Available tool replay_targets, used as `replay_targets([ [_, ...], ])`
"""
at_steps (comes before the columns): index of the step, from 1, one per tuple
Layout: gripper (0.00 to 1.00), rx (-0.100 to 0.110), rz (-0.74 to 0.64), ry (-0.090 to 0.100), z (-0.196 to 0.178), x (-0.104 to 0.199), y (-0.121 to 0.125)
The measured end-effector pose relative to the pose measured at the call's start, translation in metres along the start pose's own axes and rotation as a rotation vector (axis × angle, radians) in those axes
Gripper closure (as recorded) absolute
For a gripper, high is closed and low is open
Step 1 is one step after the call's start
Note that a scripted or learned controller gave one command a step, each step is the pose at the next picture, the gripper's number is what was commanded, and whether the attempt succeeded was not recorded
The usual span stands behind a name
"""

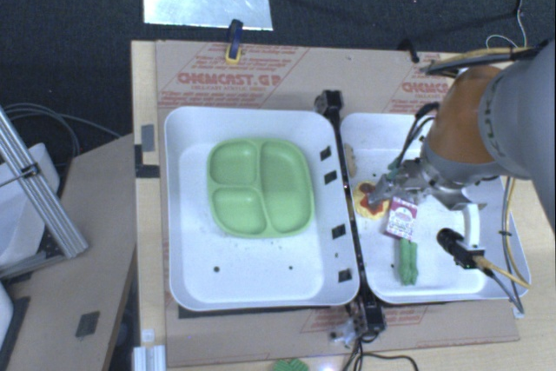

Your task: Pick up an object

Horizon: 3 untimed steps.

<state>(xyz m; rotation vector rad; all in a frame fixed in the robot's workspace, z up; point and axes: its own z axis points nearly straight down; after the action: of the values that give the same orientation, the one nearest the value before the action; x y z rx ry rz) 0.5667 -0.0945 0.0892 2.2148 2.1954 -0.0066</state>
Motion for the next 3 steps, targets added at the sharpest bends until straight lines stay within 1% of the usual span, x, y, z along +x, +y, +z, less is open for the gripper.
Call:
replay_targets([
  [3, 0.00, 0.000, 0.000, 0.000, 0.0000, 0.0002, 0.0000],
])
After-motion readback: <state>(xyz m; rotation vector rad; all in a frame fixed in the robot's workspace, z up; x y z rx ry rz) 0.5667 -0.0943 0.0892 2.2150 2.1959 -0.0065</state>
